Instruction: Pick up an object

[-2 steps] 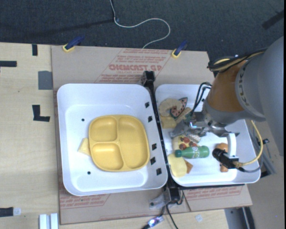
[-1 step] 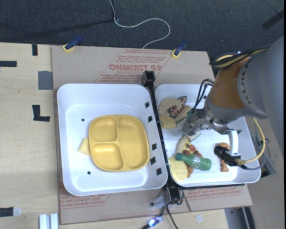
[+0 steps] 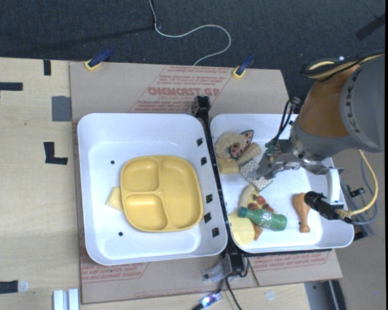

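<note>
The pincer (image 3: 266, 168) hangs low in the shallow white right bin (image 3: 336, 237), over a flat patterned card (image 3: 258, 176), seemingly positioned to grasp; its opening cannot be told.

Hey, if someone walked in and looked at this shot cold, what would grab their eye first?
Probably the yellow divided plate, sitting big and bright in the left bin. Next, the grey and orange arm reaching in from the right, its claw low over the right bin amid a clutter of toy food, including a green bottle and a drumstick.
</note>
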Controlling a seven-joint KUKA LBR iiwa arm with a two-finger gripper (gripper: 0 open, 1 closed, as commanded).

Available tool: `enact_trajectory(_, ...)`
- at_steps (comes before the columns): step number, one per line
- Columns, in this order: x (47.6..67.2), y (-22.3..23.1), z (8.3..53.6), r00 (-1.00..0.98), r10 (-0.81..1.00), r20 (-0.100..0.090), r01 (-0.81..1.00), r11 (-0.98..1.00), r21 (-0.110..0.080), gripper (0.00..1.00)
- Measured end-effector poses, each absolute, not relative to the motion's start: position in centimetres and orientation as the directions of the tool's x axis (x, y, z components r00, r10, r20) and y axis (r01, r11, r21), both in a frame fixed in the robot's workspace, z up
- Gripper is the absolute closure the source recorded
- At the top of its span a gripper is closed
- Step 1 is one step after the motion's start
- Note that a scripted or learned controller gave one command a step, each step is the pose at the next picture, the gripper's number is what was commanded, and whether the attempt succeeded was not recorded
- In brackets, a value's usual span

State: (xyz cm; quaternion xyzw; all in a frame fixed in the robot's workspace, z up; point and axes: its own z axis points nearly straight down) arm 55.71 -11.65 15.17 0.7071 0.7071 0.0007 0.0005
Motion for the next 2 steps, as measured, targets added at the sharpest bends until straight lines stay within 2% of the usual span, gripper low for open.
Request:
enact_trajectory(1, 56.3, -12.3, 21.1, -0.001, 1.0, -0.001, 1.0, 0.001, 0.005, 1.0)
enact_trajectory(2, 56.4, -12.2, 22.5, -0.001, 1.0, 0.0, 1.0, 0.001, 0.0, 1.0)
